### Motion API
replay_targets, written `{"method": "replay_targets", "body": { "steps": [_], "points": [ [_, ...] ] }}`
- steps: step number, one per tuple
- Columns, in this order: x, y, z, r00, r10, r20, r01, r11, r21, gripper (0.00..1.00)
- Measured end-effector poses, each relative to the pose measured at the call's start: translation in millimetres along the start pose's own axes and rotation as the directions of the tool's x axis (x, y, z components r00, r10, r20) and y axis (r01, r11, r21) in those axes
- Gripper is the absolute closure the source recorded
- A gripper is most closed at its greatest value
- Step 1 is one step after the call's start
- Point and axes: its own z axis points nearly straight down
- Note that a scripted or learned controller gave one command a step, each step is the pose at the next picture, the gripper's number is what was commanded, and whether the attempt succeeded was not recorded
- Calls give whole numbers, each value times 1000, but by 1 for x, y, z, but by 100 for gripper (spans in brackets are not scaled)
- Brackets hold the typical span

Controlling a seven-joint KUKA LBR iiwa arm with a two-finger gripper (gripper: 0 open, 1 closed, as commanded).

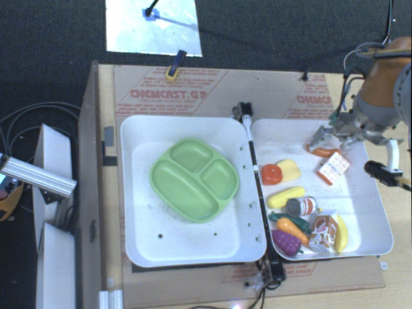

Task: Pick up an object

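An orange carrot-like piece [320, 151] lies flat near the right bin's [380, 224] far wall.

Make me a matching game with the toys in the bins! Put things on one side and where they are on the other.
Things:
1. green divided plastic plate
2. purple toy grapes
3. yellow toy banana
4. red toy tomato

Places:
A. right bin, near corner by the divider
B. right bin, beside the divider, middle
C. left bin
D. right bin, near edge, right of the snack packet

Pairs: 1-C, 2-A, 3-D, 4-B
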Motion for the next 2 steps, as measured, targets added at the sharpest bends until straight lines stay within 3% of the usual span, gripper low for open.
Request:
{"method": "replay_targets", "body": {
  "steps": [1, 2],
  "points": [
    [24, -7, 35, 1000, -2, 5, 2, 1000, -11, 0],
    [9, -19, -13, 1000, 5, 1, -5, 1000, -5, 0]
  ]
}}
